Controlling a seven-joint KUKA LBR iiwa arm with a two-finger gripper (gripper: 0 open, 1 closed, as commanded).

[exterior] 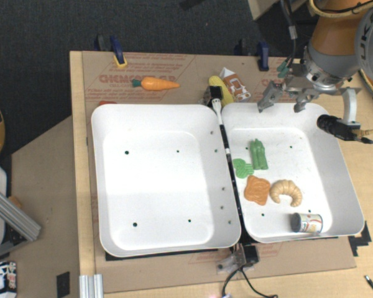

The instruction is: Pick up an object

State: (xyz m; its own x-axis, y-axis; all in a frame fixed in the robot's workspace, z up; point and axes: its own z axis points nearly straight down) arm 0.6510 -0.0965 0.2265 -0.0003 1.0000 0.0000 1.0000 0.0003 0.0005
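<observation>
1. My claw hangs spread wide with nothing in it, over the far rim of the right bin.
2. In that bin lie a green piece, a croissant, an orange piece and what looks like a small can near the front.
3. A carrot rests on the counter beyond the left bin.

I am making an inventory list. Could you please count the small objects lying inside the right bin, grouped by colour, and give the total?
Green: 2, the tall green piece and the round green piece
Orange: 1, the orange piece
Tan: 1, the croissant
Mixed colours, dark lid: 1, the small can
Total: 5
</observation>
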